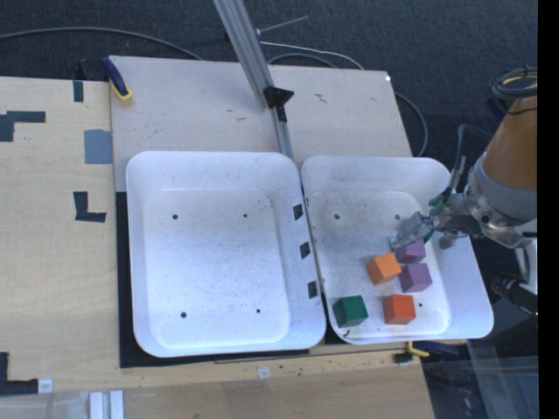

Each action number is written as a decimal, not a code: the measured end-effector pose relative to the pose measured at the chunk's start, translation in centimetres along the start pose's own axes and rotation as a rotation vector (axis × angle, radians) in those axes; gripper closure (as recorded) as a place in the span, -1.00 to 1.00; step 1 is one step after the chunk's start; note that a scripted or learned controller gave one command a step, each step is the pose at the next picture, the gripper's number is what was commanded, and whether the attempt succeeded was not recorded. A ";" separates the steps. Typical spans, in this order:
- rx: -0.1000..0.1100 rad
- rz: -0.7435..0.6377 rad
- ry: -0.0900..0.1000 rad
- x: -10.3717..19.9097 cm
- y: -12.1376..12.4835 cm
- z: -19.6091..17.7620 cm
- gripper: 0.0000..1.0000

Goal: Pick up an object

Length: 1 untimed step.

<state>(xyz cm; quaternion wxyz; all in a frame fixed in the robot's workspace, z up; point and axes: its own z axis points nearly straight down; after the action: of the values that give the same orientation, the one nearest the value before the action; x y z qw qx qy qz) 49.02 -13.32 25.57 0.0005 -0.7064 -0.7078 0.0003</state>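
**Gripper down among the blocks in the right bin**

We see the arm (511, 160) reaching in from the right, its orange band bright above the wrist, and the gripper (412, 231) low inside the right bin (349, 182). It sits just over the far purple block (411, 251), at or very near its top edge. We cannot tell whether the fingers are parted or closed from here; the tip is a small grey blur, and we see no block clearly between them.

All five blocks lie in the near right part of that bin. The far purple block sits closest to the gripper. Just beside it on the left is an orange block (383, 268), turned at a slant. A second purple block (417, 277) lies just nearer than the first, touching or almost touching it. Nearer still is a red-orange block (399, 308), and to its left, by the bin's near left corner, a green block (351, 310) standing a little apart from the others.

The left bin (148, 234) lies alongside, its edge meeting the right bin's. A metal rail (249, 46) runs down from the far side toward the seam between them.
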 end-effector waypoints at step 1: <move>0.002 0.002 -0.003 -3.2 1.9 2.6 -1.00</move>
<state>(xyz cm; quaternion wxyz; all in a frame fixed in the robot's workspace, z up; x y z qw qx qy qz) 50.95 -16.52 23.00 0.0002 -0.7073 -0.7069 0.0018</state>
